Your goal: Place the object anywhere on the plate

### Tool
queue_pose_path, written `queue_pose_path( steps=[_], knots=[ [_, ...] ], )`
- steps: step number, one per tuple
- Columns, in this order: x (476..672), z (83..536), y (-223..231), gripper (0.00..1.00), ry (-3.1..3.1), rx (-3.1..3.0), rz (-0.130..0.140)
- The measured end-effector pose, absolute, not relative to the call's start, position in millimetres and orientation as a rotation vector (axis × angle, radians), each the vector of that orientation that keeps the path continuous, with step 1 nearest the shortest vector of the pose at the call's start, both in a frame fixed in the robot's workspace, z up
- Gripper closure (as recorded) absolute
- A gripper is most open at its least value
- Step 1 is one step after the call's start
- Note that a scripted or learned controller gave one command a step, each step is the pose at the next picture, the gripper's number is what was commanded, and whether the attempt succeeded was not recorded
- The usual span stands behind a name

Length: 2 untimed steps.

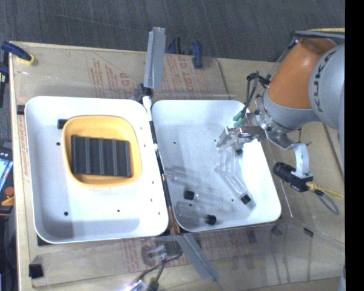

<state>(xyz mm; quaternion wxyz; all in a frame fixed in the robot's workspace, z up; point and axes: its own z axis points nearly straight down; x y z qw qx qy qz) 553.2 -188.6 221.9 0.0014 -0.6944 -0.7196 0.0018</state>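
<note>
While clear tubes (pixel 233 183) with black caps lie scattered in the right bin (pixel 170 162), nearest the camera, the left bin (pixel 39 180) holds a yellow plate (pixel 103 125). A dark ribbed block (pixel 102 156) lies flat on that plate, its long axis running left to right and its ribs running near to far. It is well apart from the gripper (pixel 233 139), which hangs over the right bin's far side, just beside one tube. Whether the gripper is apart or together I cannot tell. Letters "KU" show on the arm (pixel 303 83); the red print on the bench (pixel 97 71) is unreadable.
</note>
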Motion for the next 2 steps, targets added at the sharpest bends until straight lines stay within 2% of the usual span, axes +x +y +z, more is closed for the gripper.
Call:
queue_pose_path(
  steps=[1,2],
  knots=[
    [563.2,214.6,-112.7,1.0,-2.467,-1.936,0.004],
    [616.7,220.5,-74.5,1.0,-2.483,-1.921,0.002]
  ],
)
